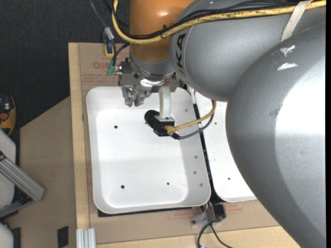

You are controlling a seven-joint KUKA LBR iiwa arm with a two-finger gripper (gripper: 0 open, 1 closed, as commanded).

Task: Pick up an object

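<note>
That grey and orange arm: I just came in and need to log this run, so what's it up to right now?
The arm reaches in from the right, with its gripper hanging over the far part of the left bin. It is meant to pick up an object, yet nothing can be seen between the fingers. A small black part on a yellow cable hangs beside the gripper. The right bin lies mostly under the arm, so what it holds can't be told.
</note>
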